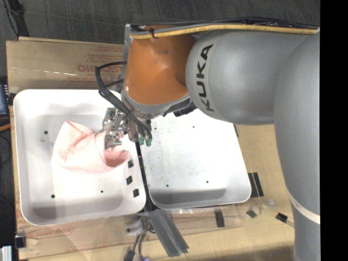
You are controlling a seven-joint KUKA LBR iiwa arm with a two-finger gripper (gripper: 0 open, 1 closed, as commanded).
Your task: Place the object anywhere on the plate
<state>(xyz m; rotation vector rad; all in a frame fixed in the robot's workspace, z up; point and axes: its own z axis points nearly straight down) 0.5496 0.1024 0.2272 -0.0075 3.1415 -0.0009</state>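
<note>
Still at the grasp step, by the look of it. Gripper (115,132) down at the 3 o'clock edge of a pink cloth (81,148) in the left bin (32,200); grip state impossible to tell. Next: confirm hold, lift, find the plate.
</note>
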